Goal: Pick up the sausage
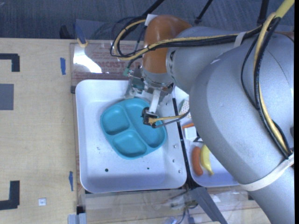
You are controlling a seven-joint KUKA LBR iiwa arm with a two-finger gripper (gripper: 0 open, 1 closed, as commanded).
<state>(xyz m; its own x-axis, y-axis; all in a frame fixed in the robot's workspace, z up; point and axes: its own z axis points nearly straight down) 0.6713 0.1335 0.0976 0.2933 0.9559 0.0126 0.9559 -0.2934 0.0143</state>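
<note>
The gripper [137, 92] hangs over the blue plate [125, 143]; the sausage [197, 162] lies to its right and nearer, long axis near-to-far; whether the gripper is spread, I cannot tell.

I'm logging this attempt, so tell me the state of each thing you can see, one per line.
Sausage: lying in the right bin, not held.
Banana: lying close beside the sausage, partly hidden by the arm.
Blue plate: right way up, flat in the left bin.
Gripper: over the plate's far edge, away from the sausage.
</note>
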